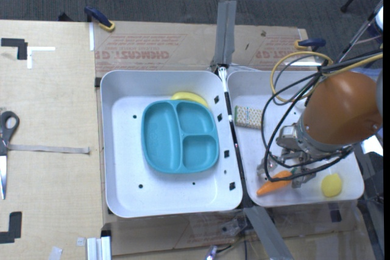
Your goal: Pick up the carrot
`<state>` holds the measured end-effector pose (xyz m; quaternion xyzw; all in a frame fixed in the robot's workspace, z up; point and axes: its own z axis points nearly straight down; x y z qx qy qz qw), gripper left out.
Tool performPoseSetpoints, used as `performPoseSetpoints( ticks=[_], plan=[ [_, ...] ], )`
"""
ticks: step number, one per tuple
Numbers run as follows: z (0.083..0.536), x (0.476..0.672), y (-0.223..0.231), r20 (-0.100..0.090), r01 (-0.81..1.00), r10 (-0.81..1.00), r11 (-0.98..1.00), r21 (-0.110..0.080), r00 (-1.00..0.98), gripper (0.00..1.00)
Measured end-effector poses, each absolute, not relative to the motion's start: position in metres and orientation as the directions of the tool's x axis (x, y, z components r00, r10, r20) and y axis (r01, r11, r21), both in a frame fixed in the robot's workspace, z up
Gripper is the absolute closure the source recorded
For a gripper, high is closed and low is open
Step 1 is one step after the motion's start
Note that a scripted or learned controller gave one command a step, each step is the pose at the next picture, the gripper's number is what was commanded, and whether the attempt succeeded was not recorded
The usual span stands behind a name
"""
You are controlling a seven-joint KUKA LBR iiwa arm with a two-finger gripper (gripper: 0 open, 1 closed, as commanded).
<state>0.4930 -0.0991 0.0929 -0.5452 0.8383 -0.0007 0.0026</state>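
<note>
Your gripper (286,172) is down over the carrot (273,182) in the right bin (353,192).

You cannot tell its grip. The carrot lies near the bin's front edge; a yellow ball (331,185) sits nearby, black cables (274,131) cross above.

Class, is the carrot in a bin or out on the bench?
In. The carrot lies in the right bin, near its front wall.

The carrot (272,183) lies partly hidden under the arm's wrist (304,155). Behind the blue divided plate (180,136), a yellow object (190,97) shows just its rim. Left of that plate, scissors (6,143) are cut off by the picture's edge.
</note>
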Motion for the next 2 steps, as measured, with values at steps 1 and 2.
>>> performPoseSetpoints(
  ticks=[1,2],
  plan=[
    [0.0922,0.4791,-0.0997,-0.003,-0.913,-0.913,0.407,-0.002,-0.407,0.0],
    [0.1018,0.4817,-0.0987,-0.006,-0.913,-0.913,0.408,-0.006,-0.408,1.0]
  ],
)
